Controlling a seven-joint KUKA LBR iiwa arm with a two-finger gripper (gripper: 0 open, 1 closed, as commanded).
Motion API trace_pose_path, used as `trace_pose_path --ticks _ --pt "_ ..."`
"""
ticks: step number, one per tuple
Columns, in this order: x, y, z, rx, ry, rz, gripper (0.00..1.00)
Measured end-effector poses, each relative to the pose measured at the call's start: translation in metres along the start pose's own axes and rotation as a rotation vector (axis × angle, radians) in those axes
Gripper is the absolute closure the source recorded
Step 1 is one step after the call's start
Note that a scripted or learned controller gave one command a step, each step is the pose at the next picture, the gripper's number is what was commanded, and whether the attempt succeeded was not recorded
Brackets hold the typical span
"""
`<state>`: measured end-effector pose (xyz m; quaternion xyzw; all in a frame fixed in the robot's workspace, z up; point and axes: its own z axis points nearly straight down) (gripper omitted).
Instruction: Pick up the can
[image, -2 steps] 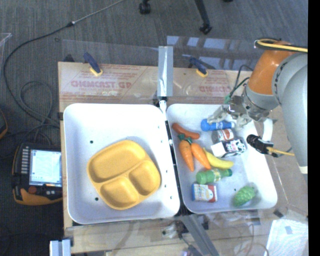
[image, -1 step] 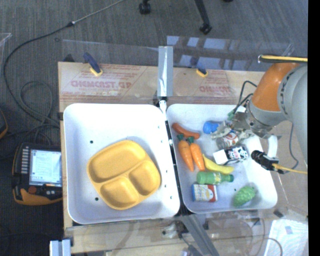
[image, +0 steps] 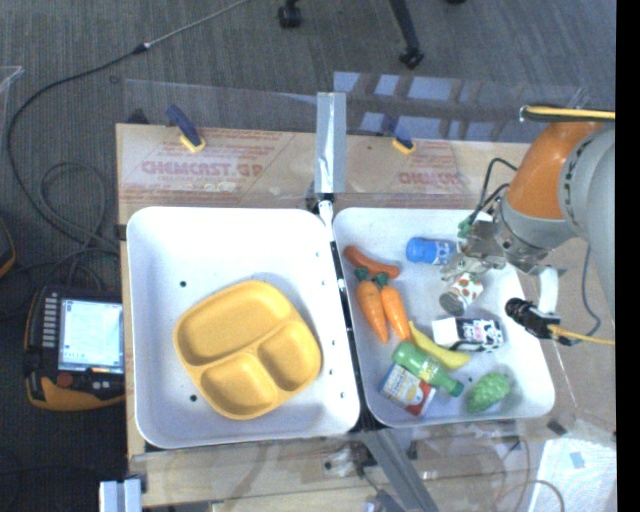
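A yellow divided plate (image: 249, 347) lies in the left white bin (image: 160, 250), its three compartments facing up. In the right white bin (image: 380, 225), three carrots (image: 380, 298) sit near the left wall, two side by side and one across their tops. A blue bottle (image: 431, 250) lies on its side toward the far wall. A banana (image: 437, 347) lies between the carrots and a small black-and-white carton (image: 467, 332). A green bottle (image: 427, 367) lies on its side just in front of the banana, beside a red and white box (image: 406, 389). A green leafy item (image: 486, 391) rests in the near right corner. Left of the table, a handheld pendant with a lit screen (image: 78, 345) sits on the floor.
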<state>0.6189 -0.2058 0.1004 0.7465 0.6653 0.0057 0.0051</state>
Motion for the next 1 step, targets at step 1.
trace_pose_path --ticks 1 --pt "0.0496 0.0002 -0.1122 0.016 -0.002 0.009 1.0"
